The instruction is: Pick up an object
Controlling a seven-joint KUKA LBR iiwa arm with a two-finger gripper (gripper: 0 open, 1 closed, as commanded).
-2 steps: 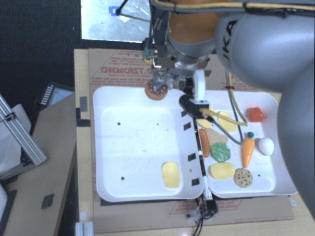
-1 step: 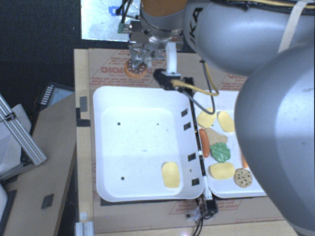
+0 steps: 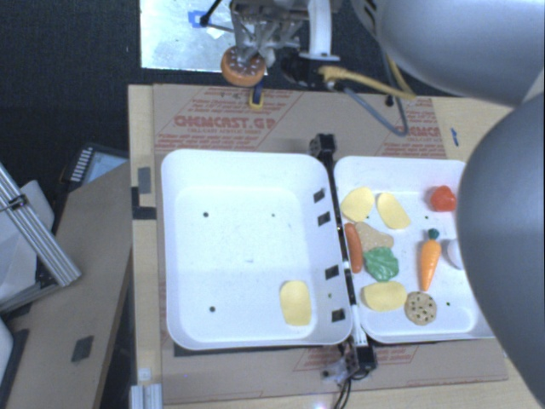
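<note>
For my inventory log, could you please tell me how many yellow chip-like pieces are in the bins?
4: one in the left bin; three in the right bin, at and. The arm may hide others.

My two white bins sit side by side on a printed cardboard sheet (image 3: 255,118) that covers the table; black clips (image 3: 324,220) run down the seam between them. An aluminium frame (image 3: 34,237) leans at the left (beside a brown board (image 3: 85,271)).
</note>
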